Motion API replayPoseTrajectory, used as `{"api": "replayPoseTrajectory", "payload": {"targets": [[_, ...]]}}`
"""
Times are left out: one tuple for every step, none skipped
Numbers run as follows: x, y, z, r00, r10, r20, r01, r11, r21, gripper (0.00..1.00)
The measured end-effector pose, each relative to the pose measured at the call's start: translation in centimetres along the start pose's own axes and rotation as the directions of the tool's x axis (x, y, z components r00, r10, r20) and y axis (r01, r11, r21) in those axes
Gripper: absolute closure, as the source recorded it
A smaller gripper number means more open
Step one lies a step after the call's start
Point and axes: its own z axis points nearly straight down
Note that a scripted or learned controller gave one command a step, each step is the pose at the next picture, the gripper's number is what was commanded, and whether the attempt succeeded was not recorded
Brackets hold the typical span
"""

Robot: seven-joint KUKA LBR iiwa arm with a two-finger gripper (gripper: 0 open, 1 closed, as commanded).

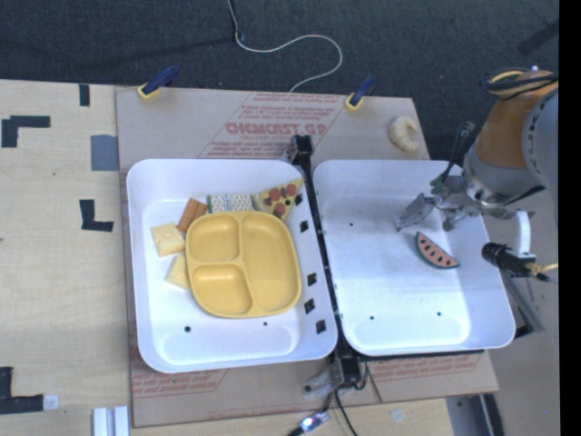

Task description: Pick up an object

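1. Camera view: gripper point(425, 211) is seen low in the right bin point(381, 280), right of frame centre, fingers spread apart, nothing between them.
2. Watermelon slice toy point(437, 250) lies just below-right of the fingertips, apart from them.
3. Risk is judged: a closure here would catch air; the flat slice may be pushed aside toward the bin wall.
4. Yellow divided plate point(243, 263) sits well apart in the left bin point(145, 243).

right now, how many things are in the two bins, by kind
yellow divided plate: 1
watermelon slice, in the right bin: 1
small food pieces at the plate's upper and left edges in the left bin: about 5, partly hidden, so the count is rough
total: about 7
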Motion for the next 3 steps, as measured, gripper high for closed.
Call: {"api": "replayPoseTrajectory", "payload": {"targets": [[0.2,0.0,3.6,1.000,-0.002,0.002,0.002,1.000,-0.004,0.00],[0.2,0.2,2.3,1.000,-0.002,0.004,0.002,1.000,-0.008,1.00],[0.1,0.6,-2.0,1.000,0.001,0.001,-0.001,1.000,-0.008,1.00]]}}
